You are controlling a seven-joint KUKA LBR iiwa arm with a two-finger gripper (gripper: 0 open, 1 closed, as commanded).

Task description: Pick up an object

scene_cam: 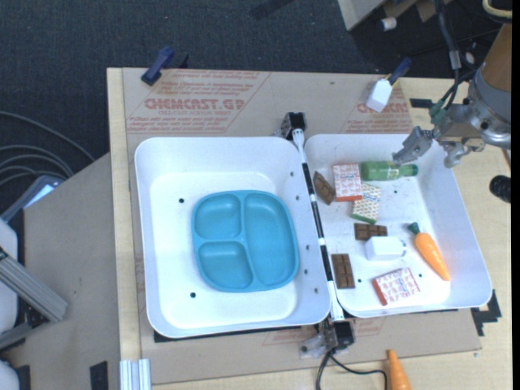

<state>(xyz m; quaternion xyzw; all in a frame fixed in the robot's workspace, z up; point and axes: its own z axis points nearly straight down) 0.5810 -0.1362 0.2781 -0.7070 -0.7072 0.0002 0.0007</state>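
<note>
The right bin (465,210) holds several small items. A green bottle (386,170) lies on its side near the far wall. Also there are a pink-printed box (348,180), a patterned packet (366,203), brown chocolate bars (370,231), a white block (383,248), a carrot (431,253) and a red-and-white packet (396,285). My gripper (424,158) hangs over the bin's far right part, open, nothing between its fingers. Its left finger (406,149) is just above the bottle's right end.
The left bin (154,218) holds a blue divided plate (244,240). Another chocolate bar (342,270) lies by the divider between the bins. A blue clamp (158,65) and a white clamp (380,94) sit on the board behind the bins.
</note>
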